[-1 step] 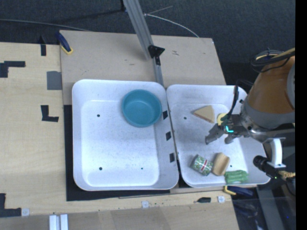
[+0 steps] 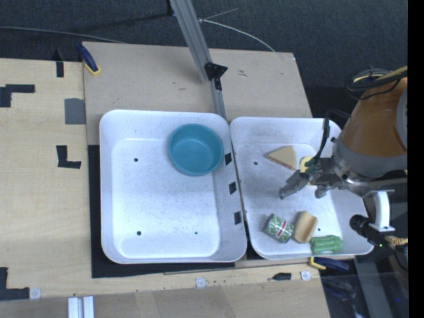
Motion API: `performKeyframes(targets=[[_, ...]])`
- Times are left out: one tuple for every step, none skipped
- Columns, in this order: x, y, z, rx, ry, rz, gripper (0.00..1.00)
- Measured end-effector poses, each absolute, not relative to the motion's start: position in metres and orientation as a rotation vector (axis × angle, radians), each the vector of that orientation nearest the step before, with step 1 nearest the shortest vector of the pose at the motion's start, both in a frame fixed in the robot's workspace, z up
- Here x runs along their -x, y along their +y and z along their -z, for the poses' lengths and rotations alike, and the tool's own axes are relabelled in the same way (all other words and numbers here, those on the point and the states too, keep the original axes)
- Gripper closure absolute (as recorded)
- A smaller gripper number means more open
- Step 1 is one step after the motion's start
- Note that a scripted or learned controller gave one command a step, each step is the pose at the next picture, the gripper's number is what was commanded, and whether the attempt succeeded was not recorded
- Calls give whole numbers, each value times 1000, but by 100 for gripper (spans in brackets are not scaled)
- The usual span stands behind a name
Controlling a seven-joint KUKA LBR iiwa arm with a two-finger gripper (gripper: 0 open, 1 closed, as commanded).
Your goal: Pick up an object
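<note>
My gripper (image 2: 291, 188) hangs over the middle of the right bin (image 2: 260, 138), its dark fingers pointing left and down. A tan wedge-shaped piece (image 2: 283, 156) lies just above and left of the fingertips, apart from them. Below the gripper lie a small green-and-white can (image 2: 279, 228), a tan bread-like piece (image 2: 305, 226) and a green object (image 2: 326, 244) near the bin's front right corner. A blue bowl (image 2: 195, 149) sits at the back of the left bin (image 2: 126, 197). I see nothing between the fingers.
The arm's orange-banded wrist (image 2: 377, 128) covers the right bin's right edge. A slanted metal pole (image 2: 192, 32) crosses the bench at the back, ending between the two bins. A yellow-blue clip (image 2: 89, 59) lies at the bench's back left.
</note>
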State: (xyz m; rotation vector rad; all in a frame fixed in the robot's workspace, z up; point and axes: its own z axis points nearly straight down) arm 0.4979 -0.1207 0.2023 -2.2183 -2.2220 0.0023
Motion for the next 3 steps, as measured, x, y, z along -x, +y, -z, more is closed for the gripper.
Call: performKeyframes(targets=[[-504,-117,-142,2216,-2218,-7,0],[-504,-117,-90,2220,-2222,-3,0],[-504,-118,-102,2221,-2223,-4,100]])
